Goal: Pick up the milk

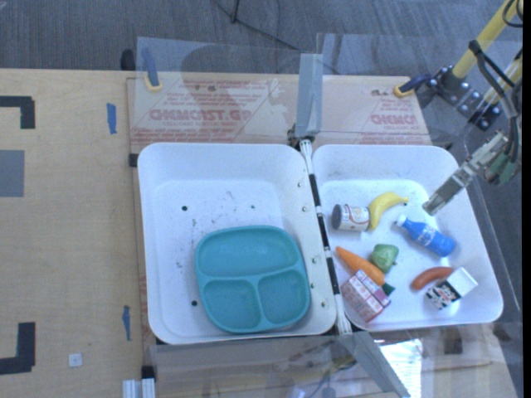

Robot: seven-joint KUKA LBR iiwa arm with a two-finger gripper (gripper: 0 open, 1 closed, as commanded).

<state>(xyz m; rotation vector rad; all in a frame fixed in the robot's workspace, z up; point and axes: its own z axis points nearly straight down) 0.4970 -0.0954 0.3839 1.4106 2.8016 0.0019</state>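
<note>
- The milk carton (449, 289), white with black patches, lies on its side in the near right corner of the right bin (489, 305), close to the bin's front rim.
- A red sausage-shaped piece (431, 276) lies just beside the carton on its left and far side, close enough that I cannot tell whether the two touch.
- The blue bottle (426, 235) with a white cap lies on its side further back, between the carton and the gripper.
- The gripper (435, 202) hangs over the right bin near the bottle's capped end, well apart from the carton; its tip looks like one dark point, and whether the jaws are released or clenched cannot be told.
- Nothing is seen between its fingers.
- A yellow banana (384, 206) and a small can (351, 216) on its side lie near the middle of the bin.
- A green piece (384, 256), an orange carrot (362, 264) and a pink box (363, 294) crowd the near left part of the bin, apart from the carton.
- The left bin (166, 181) holds a teal divided plate (249, 255).
</note>
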